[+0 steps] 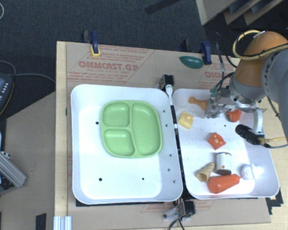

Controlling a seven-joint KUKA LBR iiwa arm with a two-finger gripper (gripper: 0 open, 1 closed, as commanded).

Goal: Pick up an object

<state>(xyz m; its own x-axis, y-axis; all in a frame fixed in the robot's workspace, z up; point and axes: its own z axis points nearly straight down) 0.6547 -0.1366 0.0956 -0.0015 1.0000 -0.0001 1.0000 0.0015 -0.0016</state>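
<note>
The claw (213, 110) is hovering in the right bin (267, 166), grip state unclear, an orange piece (197, 101) lying just left of it.

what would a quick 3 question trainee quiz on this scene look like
1. True or false: the green tray lies in the left bin.
2. Which thing lies nearest the gripper? A) carrot B) orange piece C) cone
3. Fill in: the yellow block sits in the ___ bin.

Key
1. True. The tray has three compartments and sits in the left bin.
2. B. The orange piece lies just left of the gripper at the top of the right bin; the carrot and cone lie at its near edge.
3. Right, near the divide between the bins.
</note>
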